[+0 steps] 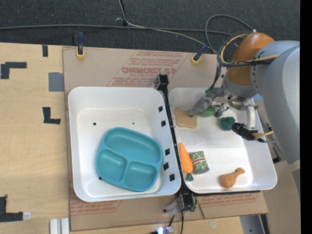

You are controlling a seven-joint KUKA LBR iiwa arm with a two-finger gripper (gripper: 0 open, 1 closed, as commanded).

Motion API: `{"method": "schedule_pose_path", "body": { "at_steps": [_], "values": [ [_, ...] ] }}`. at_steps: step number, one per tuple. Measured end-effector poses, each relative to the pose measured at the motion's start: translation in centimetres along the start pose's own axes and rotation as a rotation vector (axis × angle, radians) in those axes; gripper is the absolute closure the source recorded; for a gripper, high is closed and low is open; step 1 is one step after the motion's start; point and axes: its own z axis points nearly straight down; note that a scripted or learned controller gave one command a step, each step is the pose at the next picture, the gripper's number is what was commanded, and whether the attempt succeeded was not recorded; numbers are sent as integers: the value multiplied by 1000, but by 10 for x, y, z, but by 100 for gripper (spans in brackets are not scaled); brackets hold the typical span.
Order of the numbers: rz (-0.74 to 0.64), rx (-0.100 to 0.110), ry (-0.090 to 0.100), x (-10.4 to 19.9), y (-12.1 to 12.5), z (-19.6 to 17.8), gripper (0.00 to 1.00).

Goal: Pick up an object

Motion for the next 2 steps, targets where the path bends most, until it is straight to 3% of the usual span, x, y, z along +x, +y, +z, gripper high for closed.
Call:
{"method": "schedule_pose_path", "body": {
  "at_steps": [1, 2],
  "values": [
    [-2, -7, -1, 1, 3, -16, 100],
    [0, -4, 1, 7, 10, -75, 100]
  ]
}}
